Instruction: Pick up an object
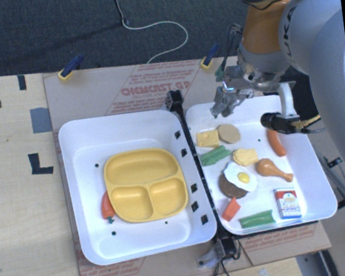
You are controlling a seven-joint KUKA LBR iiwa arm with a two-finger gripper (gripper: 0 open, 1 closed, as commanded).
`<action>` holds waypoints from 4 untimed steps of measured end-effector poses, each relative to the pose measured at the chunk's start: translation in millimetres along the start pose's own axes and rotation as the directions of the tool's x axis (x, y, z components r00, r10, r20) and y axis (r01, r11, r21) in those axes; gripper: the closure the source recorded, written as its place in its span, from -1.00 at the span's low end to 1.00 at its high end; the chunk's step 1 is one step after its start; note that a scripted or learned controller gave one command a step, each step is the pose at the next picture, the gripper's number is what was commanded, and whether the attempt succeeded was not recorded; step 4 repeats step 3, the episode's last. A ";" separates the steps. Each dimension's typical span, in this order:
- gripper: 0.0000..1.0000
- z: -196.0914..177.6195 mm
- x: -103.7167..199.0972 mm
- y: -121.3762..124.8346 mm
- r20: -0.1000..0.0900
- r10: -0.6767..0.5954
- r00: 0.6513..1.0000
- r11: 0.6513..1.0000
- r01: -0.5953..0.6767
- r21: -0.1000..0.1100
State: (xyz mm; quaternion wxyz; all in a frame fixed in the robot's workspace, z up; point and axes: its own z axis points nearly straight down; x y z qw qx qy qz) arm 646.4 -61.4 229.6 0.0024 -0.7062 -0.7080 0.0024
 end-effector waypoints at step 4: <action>1.00 8.8 -5.5 4.3 0.000 0.000 1.000 1.000 0.000 0.000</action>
